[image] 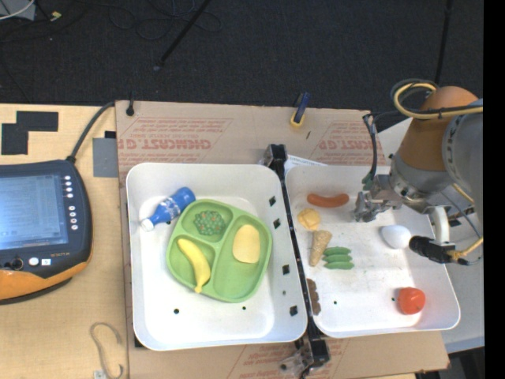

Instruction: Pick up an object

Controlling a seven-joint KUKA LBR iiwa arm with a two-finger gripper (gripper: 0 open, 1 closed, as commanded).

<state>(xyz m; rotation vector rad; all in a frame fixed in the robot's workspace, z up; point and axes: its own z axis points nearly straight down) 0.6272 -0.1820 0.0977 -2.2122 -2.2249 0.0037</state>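
Note:
My gripper (366, 207) hangs low over the upper middle of the right bin (442, 318), below the grey arm with its orange band. An orange-red sausage (327, 200) lies just to its left. A white egg (394, 235) rests just to its lower right. Further left are a pale yellow chunk (308, 219), a waffle cone (318, 247) and green pea pods (339, 257). A red tomato (409, 300) sits near the bin's front right. Nothing shows in the gripper's grasp.
The left bin (150, 314) holds a green divided plate (225, 290) with a banana (193, 263), a yellow piece and peas, plus a blue bottle (167, 208). A brown item (313, 294) lies by the divider. A tablet (35, 219) sits at far left.

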